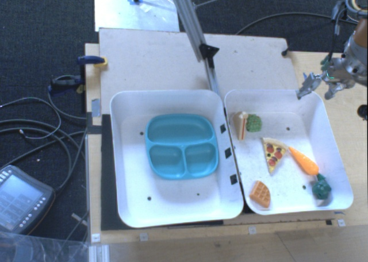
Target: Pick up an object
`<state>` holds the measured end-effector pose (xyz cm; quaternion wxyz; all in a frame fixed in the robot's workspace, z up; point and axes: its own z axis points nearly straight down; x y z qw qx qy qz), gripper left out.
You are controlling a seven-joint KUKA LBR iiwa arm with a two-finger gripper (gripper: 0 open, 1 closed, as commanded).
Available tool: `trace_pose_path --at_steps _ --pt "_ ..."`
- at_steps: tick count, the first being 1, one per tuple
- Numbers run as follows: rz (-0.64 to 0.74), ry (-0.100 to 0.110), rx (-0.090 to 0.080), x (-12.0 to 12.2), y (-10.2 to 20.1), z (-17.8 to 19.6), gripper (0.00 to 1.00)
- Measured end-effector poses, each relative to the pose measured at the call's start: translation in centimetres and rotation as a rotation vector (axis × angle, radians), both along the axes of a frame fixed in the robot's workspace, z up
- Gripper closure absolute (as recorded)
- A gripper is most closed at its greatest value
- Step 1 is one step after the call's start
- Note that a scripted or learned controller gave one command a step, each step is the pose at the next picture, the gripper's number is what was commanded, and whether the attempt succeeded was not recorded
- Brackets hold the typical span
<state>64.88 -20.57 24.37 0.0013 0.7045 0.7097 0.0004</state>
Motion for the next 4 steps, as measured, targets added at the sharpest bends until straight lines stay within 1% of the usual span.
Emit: trace_pose_path --at_steps 1,2,3,4 --pt "0.001 0.001 -0.001 0.0 0.0 0.0 0.0" --pt "0.001 0.003 0.001 -0.1 0.4 -4.2 0.0" --pt "-0.006 0.006 0.001 -0.5 -0.1 -10.3 0.0" --pt "-0.005 0.005 0.001 -0.5 0.0 -15.5 0.0"
